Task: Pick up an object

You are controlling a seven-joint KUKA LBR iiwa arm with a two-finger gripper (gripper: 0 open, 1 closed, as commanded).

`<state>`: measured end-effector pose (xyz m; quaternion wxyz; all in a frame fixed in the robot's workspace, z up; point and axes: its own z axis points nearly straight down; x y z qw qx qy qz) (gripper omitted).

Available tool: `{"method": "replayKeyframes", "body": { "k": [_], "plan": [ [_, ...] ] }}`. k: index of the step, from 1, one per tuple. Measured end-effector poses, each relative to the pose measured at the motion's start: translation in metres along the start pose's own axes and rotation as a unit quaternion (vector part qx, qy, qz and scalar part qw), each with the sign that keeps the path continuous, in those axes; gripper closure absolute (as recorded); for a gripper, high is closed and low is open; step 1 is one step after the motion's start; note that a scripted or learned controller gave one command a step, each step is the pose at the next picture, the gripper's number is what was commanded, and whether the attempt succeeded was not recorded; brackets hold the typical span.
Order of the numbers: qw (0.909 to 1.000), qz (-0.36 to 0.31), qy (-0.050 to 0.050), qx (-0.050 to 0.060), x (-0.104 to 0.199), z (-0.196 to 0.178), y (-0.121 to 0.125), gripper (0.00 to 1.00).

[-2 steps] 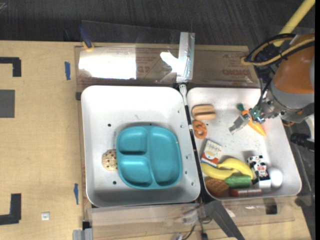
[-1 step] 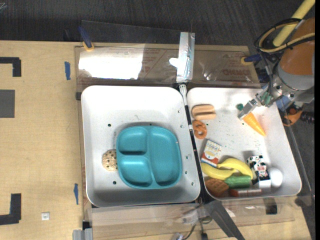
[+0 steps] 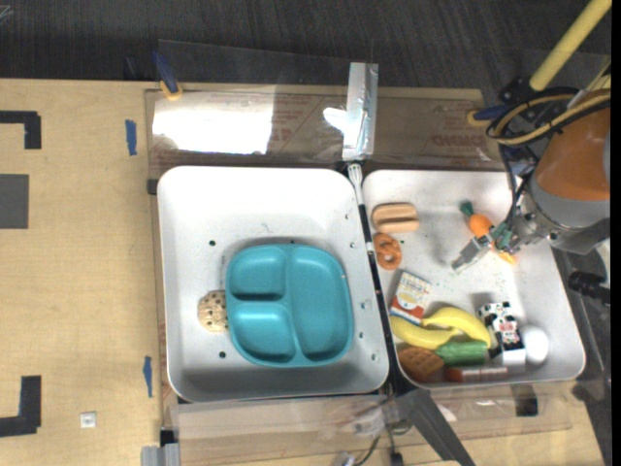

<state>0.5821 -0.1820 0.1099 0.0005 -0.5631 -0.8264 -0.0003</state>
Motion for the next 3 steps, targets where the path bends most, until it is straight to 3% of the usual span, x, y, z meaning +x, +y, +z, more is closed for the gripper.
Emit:
{"method": "replayKeyframes", "body": {
  "k": [1,2,3],
  "plan": [
    [0.9992,-0.04,-0.005,-0.004,-0.032,0.019,0.012,0.0],
    [0.9992,-0.04,-0.004,-0.005,-0.031,0.01,0.013,1.0],
    [0.9983,-0.057,-0.003,-0.004,-0.033,-0.023,0.046,1.0]
  ]
}}
